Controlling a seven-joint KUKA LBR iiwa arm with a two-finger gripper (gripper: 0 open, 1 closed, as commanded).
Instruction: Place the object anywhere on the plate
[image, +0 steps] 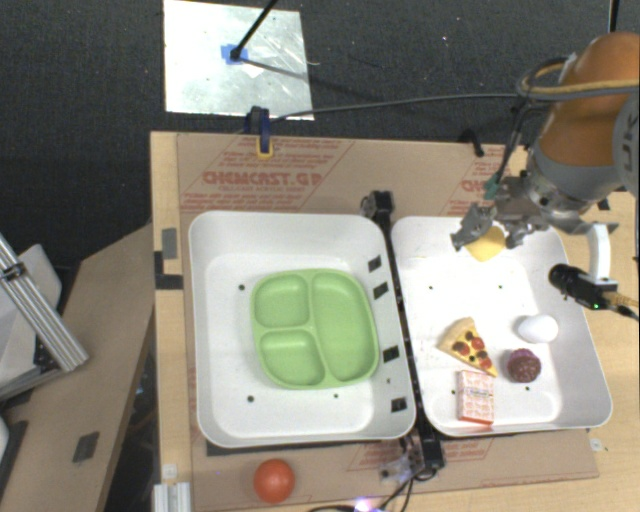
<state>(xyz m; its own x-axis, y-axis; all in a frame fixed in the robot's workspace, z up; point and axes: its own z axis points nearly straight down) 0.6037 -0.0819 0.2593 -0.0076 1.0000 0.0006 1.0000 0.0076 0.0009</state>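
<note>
While my arm (585, 110) reaches in from the right over the far end of the right bin (575, 415), my tool (492, 232) hangs low above that bin's back left corner with a pale yellow piece of food (487, 246) showing between and just under its fingers. I seem to have that piece in my grip, the fingers closed in against it, though the view is too small for me to be sure of the contact. The piece is a rounded lump, slightly longer from left to right than from front to back; I cannot tell which way it points.

The green plate (314, 328) lies in the middle of the left bin (215, 420), well apart from my tool. It has three compartments, two small ones on its left and one long one on its right.

In the right bin, nearer the front, lie a pizza slice (468, 346) with its tip toward the back left, a white egg (537, 328), a dark red ball (523, 365) just in front of the egg, and a small red-and-white packet (475, 396) with its long axis running front to back.

On the counter (330, 165), in front of the left bin, sits an orange ball (274, 480).
</note>
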